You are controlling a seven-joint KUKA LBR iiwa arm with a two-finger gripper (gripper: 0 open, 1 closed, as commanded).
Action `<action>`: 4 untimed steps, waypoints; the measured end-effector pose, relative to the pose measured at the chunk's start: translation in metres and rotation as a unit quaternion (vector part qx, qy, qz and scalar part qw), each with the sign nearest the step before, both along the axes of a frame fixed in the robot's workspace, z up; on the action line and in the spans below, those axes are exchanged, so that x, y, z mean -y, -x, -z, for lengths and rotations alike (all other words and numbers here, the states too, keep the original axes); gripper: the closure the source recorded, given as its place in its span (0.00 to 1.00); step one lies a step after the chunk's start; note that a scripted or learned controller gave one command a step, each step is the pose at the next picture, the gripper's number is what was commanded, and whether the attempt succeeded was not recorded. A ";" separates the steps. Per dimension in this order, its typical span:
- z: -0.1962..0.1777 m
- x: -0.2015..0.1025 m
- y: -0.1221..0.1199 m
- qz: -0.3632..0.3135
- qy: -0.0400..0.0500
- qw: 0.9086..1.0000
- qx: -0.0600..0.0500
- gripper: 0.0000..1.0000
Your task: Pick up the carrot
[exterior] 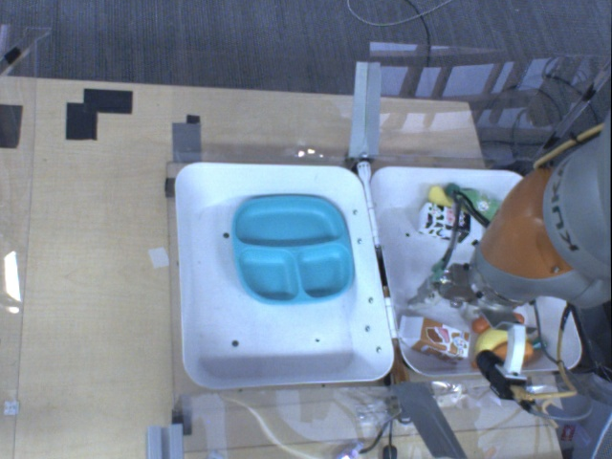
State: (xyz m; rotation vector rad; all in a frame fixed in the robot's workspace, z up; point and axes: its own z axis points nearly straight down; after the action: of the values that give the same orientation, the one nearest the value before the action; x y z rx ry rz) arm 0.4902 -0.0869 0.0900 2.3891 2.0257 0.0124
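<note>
Carrot [481,326]: I take it to be the small orange piece in the right-hand bin [402,256]. It sits behind the gripper [442,291] on the arm's own side and is mostly covered by the wrist. It touches, or nearly touches, a yellow item [493,338].

1. Jaw state: I cannot tell whether the jaws are released or clenched, because the wrist and cabling mask them. Nothing is visibly held.
2. Clutter near the jaws: a brown packet [442,338] lies just beside them on the near side. A black-and-white packet [440,220] lies beyond them on the far side.
3. Recommended procedure: I lift clear first so that the carrot is exposed. I then bring the jaws back over it and align them across its narrow width.
4. Risk: the yellow item is close enough to be caught in the same closure. I therefore descend on the side away from it.
5. Check: I confirm orange between the jaws before raising.
</note>
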 end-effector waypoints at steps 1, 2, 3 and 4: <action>-0.012 -0.001 -0.004 -0.001 0.000 1.000 0.005 1.00; -0.061 0.012 -0.002 -0.209 0.001 0.978 -0.003 1.00; -0.061 0.012 -0.002 -0.209 0.002 0.978 -0.003 0.00; 0.000 0.004 -0.001 -0.225 0.003 0.974 0.001 0.00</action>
State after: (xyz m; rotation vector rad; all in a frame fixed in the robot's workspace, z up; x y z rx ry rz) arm 0.4915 -0.0910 0.0902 1.8683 2.5090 0.0116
